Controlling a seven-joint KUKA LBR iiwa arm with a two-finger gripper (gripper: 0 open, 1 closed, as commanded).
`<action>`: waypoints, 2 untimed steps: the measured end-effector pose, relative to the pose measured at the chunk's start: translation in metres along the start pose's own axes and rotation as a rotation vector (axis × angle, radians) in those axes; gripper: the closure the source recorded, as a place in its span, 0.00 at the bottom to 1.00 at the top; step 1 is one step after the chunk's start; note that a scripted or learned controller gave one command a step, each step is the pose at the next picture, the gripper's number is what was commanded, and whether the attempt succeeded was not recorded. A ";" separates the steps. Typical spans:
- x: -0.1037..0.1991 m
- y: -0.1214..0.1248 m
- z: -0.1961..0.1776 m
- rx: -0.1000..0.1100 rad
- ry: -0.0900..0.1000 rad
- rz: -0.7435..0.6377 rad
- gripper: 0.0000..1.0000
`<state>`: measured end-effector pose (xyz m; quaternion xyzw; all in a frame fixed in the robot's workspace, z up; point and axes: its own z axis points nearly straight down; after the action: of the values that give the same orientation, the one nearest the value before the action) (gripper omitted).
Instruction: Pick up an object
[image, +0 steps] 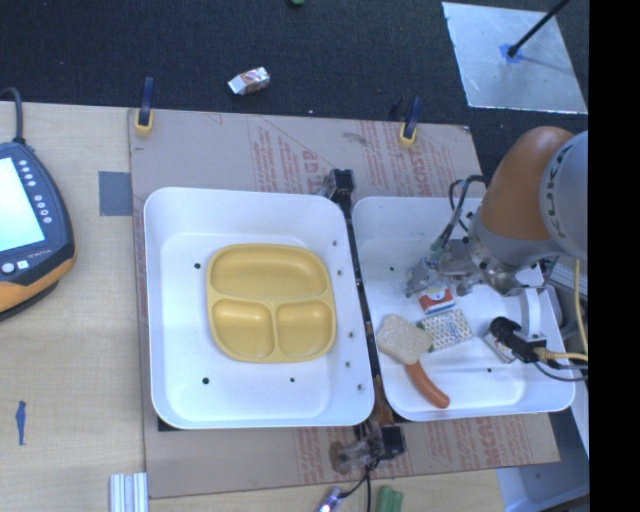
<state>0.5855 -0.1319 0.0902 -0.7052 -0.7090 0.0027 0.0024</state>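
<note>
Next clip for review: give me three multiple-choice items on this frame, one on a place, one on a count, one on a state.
1. Where does the yellow plastic divided tray lie?
A. left white bin
B. right white bin
C. bare bench

2. How many compartments does it have?
A. two
B. three
C. five

3. How does the orange sausage-shaped toy sit?
A. standing upright
B. hanging in the gripper
C. lying flat

Answers: 1 A, it sits inside the left white bin. 2 B, one long section above two small ones. 3 C, it lies on the floor of the right white bin.

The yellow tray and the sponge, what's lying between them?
In the camera view, between the yellow tray and the sponge lie bare white bin floor and the two bins' adjoining rims.
</note>
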 end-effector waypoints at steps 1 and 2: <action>0.009 -0.004 -0.001 -0.002 0.000 0.000 0.00; 0.008 -0.004 -0.011 0.001 -0.001 -0.003 1.00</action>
<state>0.5812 -0.1241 0.1016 -0.7041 -0.7101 0.0035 0.0023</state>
